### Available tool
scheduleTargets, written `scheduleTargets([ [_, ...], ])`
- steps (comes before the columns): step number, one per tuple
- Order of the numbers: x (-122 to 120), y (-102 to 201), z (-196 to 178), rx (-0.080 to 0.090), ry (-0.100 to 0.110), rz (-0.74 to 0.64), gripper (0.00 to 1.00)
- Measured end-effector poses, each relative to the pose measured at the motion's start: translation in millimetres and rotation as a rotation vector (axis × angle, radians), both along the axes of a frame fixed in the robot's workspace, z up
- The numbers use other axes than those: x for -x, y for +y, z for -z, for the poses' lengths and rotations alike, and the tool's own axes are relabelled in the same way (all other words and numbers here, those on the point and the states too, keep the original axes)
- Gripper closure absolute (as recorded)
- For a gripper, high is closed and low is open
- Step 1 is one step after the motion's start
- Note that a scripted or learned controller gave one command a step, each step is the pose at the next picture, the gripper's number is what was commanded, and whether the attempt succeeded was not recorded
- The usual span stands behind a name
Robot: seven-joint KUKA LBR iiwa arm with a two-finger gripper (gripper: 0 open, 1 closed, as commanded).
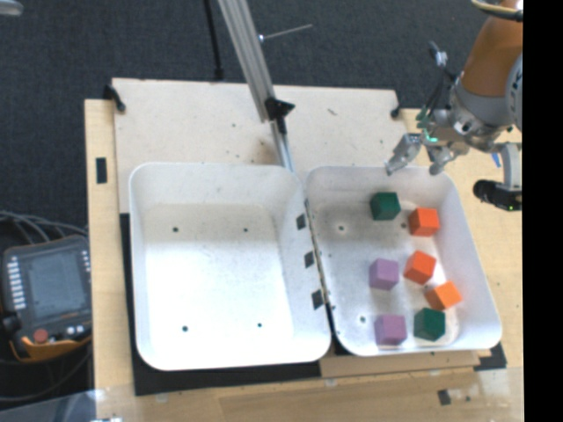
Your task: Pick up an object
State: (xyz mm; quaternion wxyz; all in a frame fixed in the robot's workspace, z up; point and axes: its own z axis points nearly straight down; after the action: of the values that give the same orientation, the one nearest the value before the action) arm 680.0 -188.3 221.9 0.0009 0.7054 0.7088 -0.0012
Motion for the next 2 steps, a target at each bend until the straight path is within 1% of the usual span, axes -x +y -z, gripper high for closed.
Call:
scheduleTargets([
  [2, 6, -7, 124, -0.001, 0.003, 0.005, 0.00],
])
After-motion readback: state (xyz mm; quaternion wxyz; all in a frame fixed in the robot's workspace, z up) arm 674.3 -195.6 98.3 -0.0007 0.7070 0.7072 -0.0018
